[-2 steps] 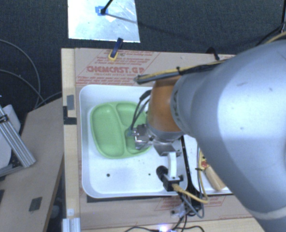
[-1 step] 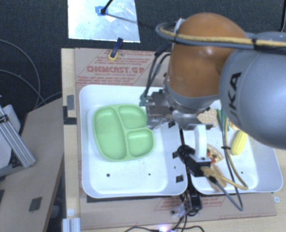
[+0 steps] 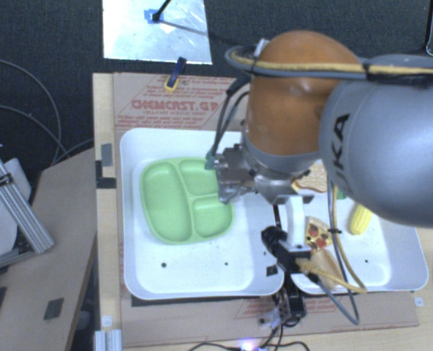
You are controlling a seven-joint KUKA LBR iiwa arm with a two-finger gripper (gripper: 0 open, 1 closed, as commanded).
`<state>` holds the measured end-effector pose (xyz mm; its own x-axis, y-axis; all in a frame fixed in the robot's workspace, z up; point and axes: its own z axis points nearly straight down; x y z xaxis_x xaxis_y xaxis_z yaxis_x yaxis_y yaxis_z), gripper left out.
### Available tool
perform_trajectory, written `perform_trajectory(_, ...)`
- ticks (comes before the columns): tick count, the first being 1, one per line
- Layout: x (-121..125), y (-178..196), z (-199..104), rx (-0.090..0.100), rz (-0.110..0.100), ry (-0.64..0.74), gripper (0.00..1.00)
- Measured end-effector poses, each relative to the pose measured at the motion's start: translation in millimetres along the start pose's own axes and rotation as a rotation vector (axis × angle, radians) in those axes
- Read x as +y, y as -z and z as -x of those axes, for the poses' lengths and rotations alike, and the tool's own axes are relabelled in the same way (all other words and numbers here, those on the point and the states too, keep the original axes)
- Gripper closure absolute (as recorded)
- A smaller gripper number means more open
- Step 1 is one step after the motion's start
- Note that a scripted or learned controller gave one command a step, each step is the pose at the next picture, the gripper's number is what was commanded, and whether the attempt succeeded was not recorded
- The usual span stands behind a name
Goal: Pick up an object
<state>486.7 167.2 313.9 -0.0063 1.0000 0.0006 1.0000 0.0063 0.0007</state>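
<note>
**A:** Start with the big things. What do you have in front of you?

**B:** You have the arm reaching in from the right, its orange band and grey wrist covering the seam between the two white bins. Under it, the left bin carries a green divided tray. The right bin holds smaller pieces: a yellow corn-like item, a pizza-slice toy and a tan piece tucked beneath the wrist. Both bins rest on a cardboard sheet on the surface.

**A:** And the jaws?

**B:** You cannot tell. The gripper sits at the tray's right edge, but the wrist body hides the tips, so nothing shows them open, closed or gripping anything.

**A:** So which thing is the pick?

**B:** Judging by position, the tray is your nearest candidate. It lies to the view's left of the gripper, touching or nearly touching it. Its long axis runs from upper left to lower right, and the rim by the two smaller compartments faces the gripper.

**A:** What does the next move turn on?

**B:** On that rim, I'd judge. You need it between the fingers, since the tray is too broad to span. The small toys lie the other way, behind the wrist toward the right.
</note>
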Motion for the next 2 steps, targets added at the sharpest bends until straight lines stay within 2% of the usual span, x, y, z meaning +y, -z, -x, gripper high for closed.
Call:
perform_trajectory(1,15.5,-144.8,-4.9,-0.001,-0.005,-0.006,1.00)
perform_trajectory(2,104.8,-22.3,21.3,0.001,0.018,-0.005,1.00)
